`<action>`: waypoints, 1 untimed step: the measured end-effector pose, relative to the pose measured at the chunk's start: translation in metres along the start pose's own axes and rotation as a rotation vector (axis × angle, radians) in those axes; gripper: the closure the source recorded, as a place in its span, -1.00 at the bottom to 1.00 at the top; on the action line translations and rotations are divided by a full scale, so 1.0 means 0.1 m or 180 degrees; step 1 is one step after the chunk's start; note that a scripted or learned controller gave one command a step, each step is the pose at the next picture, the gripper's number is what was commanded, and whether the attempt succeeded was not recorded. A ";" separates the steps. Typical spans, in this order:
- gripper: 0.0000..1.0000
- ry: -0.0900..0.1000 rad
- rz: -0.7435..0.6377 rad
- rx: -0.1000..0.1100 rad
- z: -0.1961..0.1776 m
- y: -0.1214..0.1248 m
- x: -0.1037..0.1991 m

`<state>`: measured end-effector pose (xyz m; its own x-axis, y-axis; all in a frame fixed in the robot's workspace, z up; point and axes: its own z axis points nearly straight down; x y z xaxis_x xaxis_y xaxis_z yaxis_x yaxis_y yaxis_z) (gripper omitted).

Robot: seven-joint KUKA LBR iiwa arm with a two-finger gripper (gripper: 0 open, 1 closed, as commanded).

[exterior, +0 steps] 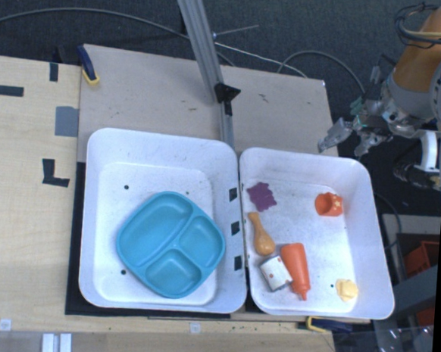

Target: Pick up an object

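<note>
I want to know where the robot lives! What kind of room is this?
Probably a robot lab. A robot arm reaches over a bench with two white bins, toy food like a carrot, and cables on the floor.

Arm (423,66) cut off at right edge. Small white object (275,273) beside carrot (297,269): too blurred to identify.

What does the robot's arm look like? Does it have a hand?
The arm is chunky and rounded, grey with an orange band near the top. Thin dark cables loop around it. Its hand is a small grey metal gripper with two thin fingers.
</note>
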<state>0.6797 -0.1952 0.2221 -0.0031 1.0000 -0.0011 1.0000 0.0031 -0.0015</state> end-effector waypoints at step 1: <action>-1.00 -0.0002 0.0001 0.0001 0.00 0.00 0.00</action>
<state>0.6796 -0.1954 0.2221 -0.0029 1.0000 -0.0018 1.0000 0.0028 -0.0018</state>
